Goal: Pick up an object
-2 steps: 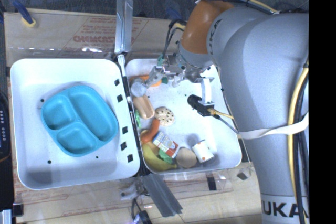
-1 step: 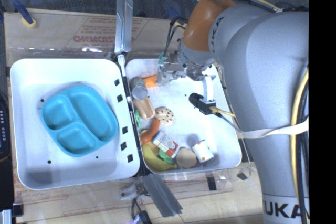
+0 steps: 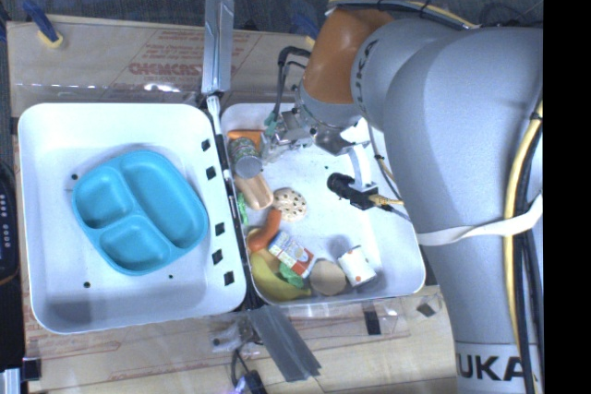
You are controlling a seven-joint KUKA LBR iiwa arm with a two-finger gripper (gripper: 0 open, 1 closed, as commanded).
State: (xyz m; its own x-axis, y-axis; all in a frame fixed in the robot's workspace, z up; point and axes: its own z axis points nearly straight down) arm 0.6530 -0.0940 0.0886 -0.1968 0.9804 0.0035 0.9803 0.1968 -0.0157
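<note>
pincer (image 3: 277,136) at right bin (image 3: 406,240) top-left corner | centre bare (toys crowd left wall)

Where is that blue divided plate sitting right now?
The blue divided plate lies alone in the left white bin, near its middle, across the divider from the right bin with its toy food and the gripper.

One camera is fixed above the bench (image 3: 120,46) and looks down at a slant, near enough that the two bins span most of the frame's width. The left bin (image 3: 46,226) sits in the left half and the right bin (image 3: 402,244) at centre (bench edge and dark floor run along the top). The arm (image 3: 452,134) fills the right side, reaching toward centre.
</note>
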